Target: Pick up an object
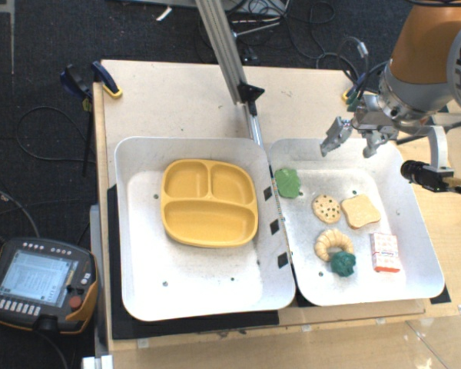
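Observation:
My gripper [353, 139] hangs open above the far edge of the right bin [415, 283], its two fingers spread and nothing between them. Below it in that bin lie a green leafy piece [287, 182], a chocolate-chip cookie [326, 207], a slice of toast [360, 211], a croissant [333, 243], a dark green broccoli piece [343, 264] and a small white and red carton [384, 252]. The cookie and toast are the nearest to the gripper, somewhat in front of it.
The left bin [138, 283] holds a yellow divided tray [210, 203]. A slanted metal bar [227, 44] runs down to the gap between the bins. A teach pendant [38, 279] lies off the bench at lower left.

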`<state>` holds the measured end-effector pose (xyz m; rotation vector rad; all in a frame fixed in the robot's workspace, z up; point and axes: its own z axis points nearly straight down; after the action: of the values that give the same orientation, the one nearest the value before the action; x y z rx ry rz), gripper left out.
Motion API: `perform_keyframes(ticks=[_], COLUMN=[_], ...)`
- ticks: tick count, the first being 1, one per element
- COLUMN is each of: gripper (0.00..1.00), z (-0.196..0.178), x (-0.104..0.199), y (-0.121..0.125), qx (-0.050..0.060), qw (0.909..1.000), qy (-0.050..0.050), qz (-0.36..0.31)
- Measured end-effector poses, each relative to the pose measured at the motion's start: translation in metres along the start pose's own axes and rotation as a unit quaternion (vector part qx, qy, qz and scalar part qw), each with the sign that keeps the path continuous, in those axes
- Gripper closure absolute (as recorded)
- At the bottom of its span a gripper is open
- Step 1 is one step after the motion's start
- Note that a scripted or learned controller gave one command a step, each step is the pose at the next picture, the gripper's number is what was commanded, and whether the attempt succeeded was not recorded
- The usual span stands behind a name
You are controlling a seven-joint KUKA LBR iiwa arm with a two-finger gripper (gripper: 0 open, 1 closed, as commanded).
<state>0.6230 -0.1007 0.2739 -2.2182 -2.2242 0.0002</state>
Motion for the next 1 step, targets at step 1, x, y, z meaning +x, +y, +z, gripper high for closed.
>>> perform_keyframes(ticks=[1], gripper=[0.00], z=[-0.0001], x=[0.0000], y=[0.0000], qx=[0.000], qw=[1.0000], qy=[0.000], qz=[0.000])
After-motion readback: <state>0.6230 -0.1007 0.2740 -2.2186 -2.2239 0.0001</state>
